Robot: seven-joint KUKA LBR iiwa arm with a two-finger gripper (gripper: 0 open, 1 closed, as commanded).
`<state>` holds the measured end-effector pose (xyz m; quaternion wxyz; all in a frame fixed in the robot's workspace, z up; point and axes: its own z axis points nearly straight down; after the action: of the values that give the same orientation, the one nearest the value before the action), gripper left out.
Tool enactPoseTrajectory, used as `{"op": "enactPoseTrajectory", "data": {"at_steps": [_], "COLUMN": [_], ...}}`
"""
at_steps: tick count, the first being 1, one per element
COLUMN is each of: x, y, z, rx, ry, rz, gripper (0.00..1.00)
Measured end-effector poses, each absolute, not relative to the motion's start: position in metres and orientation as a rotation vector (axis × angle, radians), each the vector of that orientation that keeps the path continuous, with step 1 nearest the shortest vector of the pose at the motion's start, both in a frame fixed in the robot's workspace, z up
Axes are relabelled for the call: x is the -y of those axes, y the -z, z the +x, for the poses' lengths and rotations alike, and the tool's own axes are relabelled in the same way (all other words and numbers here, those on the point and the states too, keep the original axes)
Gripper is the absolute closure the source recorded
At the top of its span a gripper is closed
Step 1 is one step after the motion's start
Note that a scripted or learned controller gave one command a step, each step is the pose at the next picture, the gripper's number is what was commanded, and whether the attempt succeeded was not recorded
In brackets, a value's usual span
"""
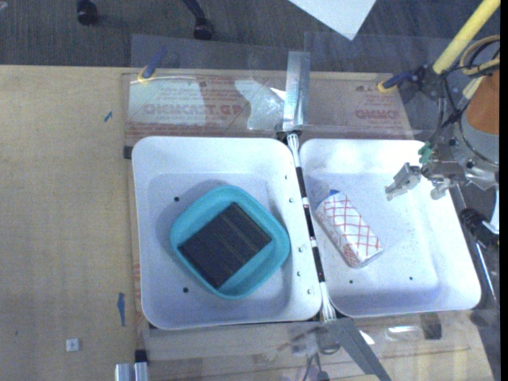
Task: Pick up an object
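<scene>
While the arm [486, 125] reaches in from the right edge, its gripper [419, 182] hangs over the upper right part of the right bin [444, 292]. Two pale metal fingers [400, 182] point down and to the left, spread apart with open air between them, and nothing sits in that gap. How high the tips stand above the bin floor is hard to judge from this slanted view.

A small white box with a red crisscross pattern [349, 228] lies on its side in the left half of the right bin, tilted so its long edge runs from upper left to lower right. One end has a bit of blue on it. The box is near the gripper but apart from it, below and to the left of the fingertips.

Over in the left bin [151, 213], a teal square dish [230, 240] rests turned like a diamond, with a dark ridged pad [225, 245] lying inside it. Both bins touch along the middle seam.
</scene>
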<state>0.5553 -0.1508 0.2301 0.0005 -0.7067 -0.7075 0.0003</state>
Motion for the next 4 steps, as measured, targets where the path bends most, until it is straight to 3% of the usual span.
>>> {"op": "enactPoseTrajectory", "data": {"at_steps": [1,2,4], "x": [0.163,0.126,0.12], "y": [-0.234,-0.158,-0.127], "z": [0.63,0.556,0.531], "rx": [2.344,2.433,2.596], "ry": [0.001,0.0,0.059], "rz": [-2.096,-1.988,-1.888], "gripper": [0.0,0.0,0.0]}}
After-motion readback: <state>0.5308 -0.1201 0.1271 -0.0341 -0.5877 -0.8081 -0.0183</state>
